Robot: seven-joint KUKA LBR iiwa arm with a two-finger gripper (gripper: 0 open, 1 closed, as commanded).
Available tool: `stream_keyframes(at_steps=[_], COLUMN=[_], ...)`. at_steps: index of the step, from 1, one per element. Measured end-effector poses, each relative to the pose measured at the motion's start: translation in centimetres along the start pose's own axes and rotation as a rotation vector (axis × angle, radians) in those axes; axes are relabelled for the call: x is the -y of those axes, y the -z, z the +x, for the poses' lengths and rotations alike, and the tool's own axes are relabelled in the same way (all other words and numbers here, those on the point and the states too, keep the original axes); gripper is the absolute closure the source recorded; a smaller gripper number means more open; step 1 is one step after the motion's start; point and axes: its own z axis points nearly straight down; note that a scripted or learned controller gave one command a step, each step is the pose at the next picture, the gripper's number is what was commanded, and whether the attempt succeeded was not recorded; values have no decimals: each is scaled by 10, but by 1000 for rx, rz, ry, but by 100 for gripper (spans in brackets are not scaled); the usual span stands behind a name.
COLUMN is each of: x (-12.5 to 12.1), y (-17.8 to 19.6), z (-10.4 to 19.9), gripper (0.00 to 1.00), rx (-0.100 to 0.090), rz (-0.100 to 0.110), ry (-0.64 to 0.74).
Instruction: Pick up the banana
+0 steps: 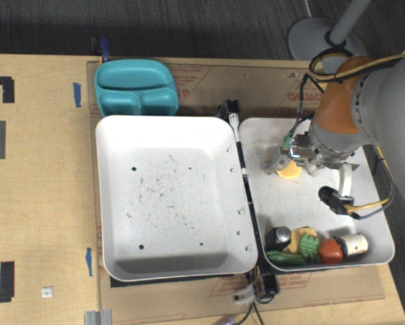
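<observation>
Toys [304,246] line the right bin's [378,249] lower edge; above them the pincer [288,161], grip unclear, covers the banana [290,172].

The gripper [292,156] hangs over the right bin [378,249], just above the banana [290,171] near the bin's middle. Other toys [311,244] cluster along its near edge. A teal tray [136,87] lies behind the left bin [114,202].
</observation>
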Motion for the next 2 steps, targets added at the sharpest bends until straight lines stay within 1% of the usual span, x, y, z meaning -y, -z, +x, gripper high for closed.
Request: stream_keyframes(at_steps=[1, 2], x=[-1, -1], y=[11, 10], z=[1, 1], gripper=[100, 0], rx=[0, -1], rz=[-3, -2], ry=[2, 2])
